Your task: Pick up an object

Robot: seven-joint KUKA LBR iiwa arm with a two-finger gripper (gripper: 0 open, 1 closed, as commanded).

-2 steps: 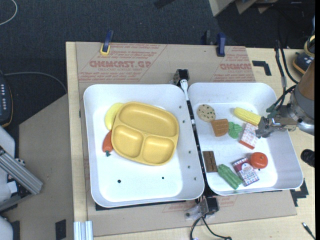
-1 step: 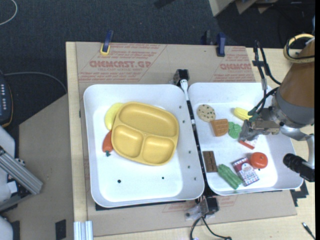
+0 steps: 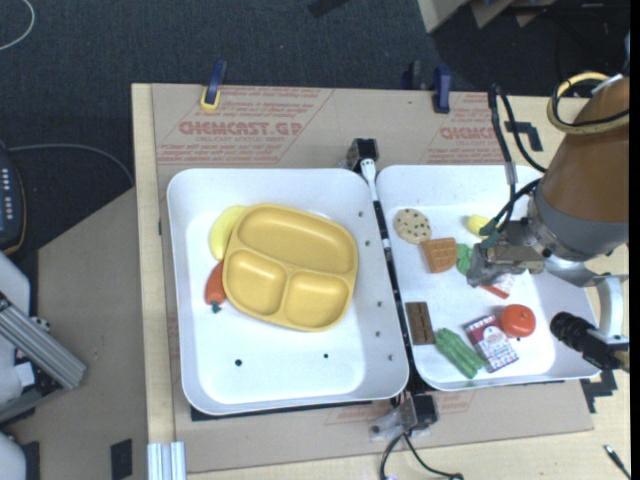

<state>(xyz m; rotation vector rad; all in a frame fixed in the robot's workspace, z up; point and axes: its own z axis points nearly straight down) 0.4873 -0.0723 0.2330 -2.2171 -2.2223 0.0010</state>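
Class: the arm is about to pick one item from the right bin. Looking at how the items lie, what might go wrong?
1. The gripper hangs among crowded items; closing may catch the orange block or a neighbour instead.
2. The tomato is round and may roll away if nudged.
3. The red packet lies flat, so fingers may slide over it.

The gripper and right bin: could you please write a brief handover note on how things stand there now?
Gripper: low in the right bin; finger state unreadable.
Right bin: cookie, orange block, brown bar, green vegetable, red packet, tomato.
Left bin: yellow divided tray.
Done: no lift visible.
Left: pick up an object.
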